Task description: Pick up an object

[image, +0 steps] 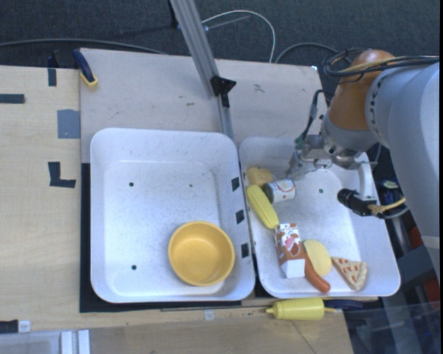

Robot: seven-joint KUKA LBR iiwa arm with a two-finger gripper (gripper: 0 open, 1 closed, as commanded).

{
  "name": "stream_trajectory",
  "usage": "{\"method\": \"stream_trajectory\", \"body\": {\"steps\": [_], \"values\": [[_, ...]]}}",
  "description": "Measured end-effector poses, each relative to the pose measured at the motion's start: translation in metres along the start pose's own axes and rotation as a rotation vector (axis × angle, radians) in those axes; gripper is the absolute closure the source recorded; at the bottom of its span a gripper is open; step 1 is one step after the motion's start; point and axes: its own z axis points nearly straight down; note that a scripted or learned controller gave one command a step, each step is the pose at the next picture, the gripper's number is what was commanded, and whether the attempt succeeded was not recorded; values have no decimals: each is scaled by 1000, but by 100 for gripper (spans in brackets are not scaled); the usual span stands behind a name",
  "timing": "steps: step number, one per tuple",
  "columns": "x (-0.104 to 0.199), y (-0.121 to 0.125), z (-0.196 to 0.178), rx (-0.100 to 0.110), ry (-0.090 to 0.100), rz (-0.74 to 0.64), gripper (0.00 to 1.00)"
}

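Observation:
The right bin (369, 227) holds several toy foods. A small white can (281, 190) lies on its side near the bin's back left, next to a yellow corn cob (262, 206) and a small yellow piece (259, 175). Toward the front are a red-and-white carton (288, 250), a pale yellow round piece (317, 257), a red sausage (317, 278) and a pizza slice (350, 273). My gripper (304, 165) is low in the right bin's back part, just up and right of the can and close to it.
A yellow bowl (201, 253) sits at the front right of the left bin (125, 161). A yellow mustard bottle (300, 310) lies on the bench in front of the right bin. A grey pole (199, 43) slants over the back of the bench.

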Motion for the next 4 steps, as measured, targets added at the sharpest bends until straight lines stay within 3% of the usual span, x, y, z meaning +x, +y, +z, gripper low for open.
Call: {"method": "stream_trajectory", "body": {"steps": [3,4], "values": [[9,-18,-159,-6,0,3,100],[9,-17,-192,-4,1,2,100]]}}
